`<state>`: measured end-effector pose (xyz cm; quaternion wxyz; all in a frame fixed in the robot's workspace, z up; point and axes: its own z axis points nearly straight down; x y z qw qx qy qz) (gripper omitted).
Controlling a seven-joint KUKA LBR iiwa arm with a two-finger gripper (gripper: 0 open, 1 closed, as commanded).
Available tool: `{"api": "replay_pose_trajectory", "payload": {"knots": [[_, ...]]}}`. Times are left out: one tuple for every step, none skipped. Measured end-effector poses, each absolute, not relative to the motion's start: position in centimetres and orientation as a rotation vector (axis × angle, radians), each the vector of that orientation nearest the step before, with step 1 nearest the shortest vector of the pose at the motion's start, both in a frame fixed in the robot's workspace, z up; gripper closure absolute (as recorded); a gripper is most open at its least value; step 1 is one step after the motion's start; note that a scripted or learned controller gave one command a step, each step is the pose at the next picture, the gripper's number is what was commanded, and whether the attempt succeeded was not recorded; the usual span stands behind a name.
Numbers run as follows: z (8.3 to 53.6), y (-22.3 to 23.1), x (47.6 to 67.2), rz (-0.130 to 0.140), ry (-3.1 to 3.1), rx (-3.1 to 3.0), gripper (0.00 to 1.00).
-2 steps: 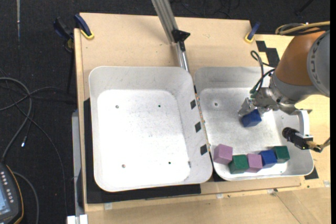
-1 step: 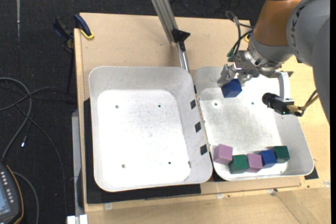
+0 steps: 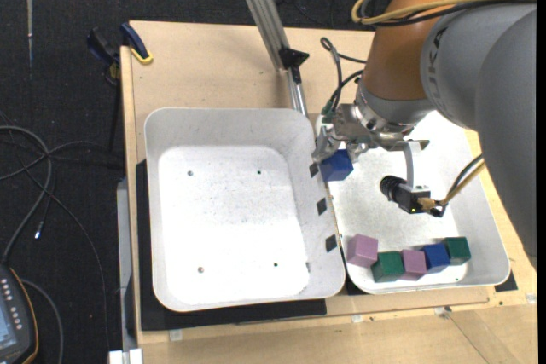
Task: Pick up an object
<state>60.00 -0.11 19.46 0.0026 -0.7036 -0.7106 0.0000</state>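
My gripper (image 3: 331, 154) hangs over the left edge of the right bin (image 3: 478, 183), close to the wall it shares with the left bin (image 3: 230, 200). It is shut on a blue block (image 3: 339, 167), which sits between the fingertips and looks raised off the bin floor. Along the near side of the right bin lies a row of several blocks: a purple block (image 3: 363, 250), a green block (image 3: 388, 266), a second purple block (image 3: 415, 262), a second blue block (image 3: 437, 256) and a second green block (image 3: 458, 249).
The grey arm with its orange band (image 3: 405, 47) covers the far part of the right bin. A black cable fitting (image 3: 401, 192) dangles below the wrist. A metal strut (image 3: 260, 0) slants down to the bins' far edge.
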Motion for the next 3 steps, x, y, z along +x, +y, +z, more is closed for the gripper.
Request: {"api": "replay_pose_trajectory", "payload": {"knots": [[19.5, 5.9, 65.6, -0.007, -2.231, -2.212, 1.00], [19.5, 5.7, 66.1, 0.000, -2.226, -2.219, 1.00], [24.5, 3.9, 63.5, -0.004, -2.222, -2.225, 1.00]]}}
